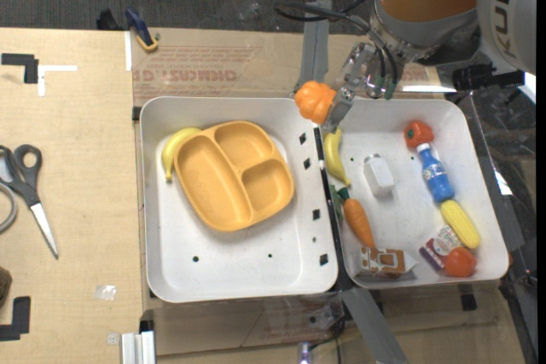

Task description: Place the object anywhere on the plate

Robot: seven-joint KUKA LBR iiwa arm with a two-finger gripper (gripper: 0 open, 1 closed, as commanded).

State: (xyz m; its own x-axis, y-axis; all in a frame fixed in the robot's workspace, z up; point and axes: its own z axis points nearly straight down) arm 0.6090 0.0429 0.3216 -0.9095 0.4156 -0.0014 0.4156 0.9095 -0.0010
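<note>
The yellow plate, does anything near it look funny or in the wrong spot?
Yes. A banana is wedged under the left edge of the yellow plate, half hidden. Also, an orange pepper sits up at the bins' far rim, by the gripper, not down in a bin.

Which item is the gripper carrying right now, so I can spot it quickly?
Start at the divider between the two white bins, near its far end. Just under the gripper hangs an orange bell pepper, pinched at its right side. It's raised above the bins, unlike the longer carrot lying flat.
</note>
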